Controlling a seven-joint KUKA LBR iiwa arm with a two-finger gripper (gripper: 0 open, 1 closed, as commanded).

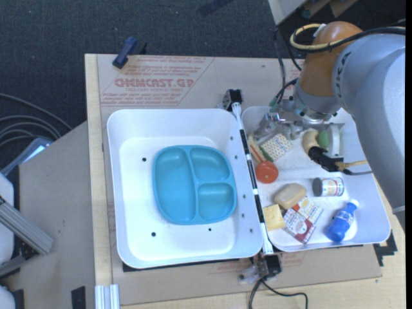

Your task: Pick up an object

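The right bin (370,234) holds several small objects. My gripper (280,126) hangs low over its far left part, just above a checkered packet (277,147). Close by lie a red round piece (266,171), a tan lump (291,194), a yellow block (273,217), a red and white packet (302,223), a blue bottle (340,223) and a small can (329,187). A pale yellow-green item (313,138) lies right beside the wrist, partly hidden by it.
The left bin (125,131) holds a blue divided plate (194,184). A clamped divider (246,166) runs between the two bins. The grey arm with its orange band (328,50) covers the right bin's far right corner. A blue clip (124,52) lies at the bench's far edge.
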